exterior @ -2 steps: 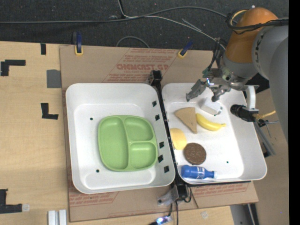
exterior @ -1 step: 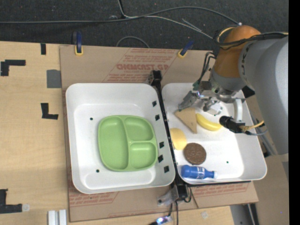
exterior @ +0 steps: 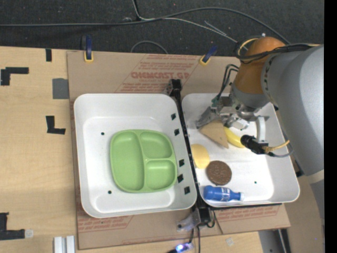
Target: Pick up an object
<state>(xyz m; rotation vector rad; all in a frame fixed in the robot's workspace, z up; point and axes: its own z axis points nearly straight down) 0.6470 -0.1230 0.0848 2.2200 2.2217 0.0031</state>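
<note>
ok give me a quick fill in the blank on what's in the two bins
The green divided plate lies in the ___ bin.
The blue bottle lies nearest the right bin's ___ edge.
The round brown disc sits just ___ the bottle in the view.
The hand is over the ___ bin.

Missing words: left; front; above; right

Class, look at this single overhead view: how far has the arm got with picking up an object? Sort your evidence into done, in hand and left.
Done: the arm has reached into the right bin, with its gripper low over the tan wedge and a yellow piece.
In hand: nothing visibly lifted; whether it grips anything cannot be told.
Left: grasping and raising one item. The brown disc, blue bottle and green divided plate lie untouched.
</note>
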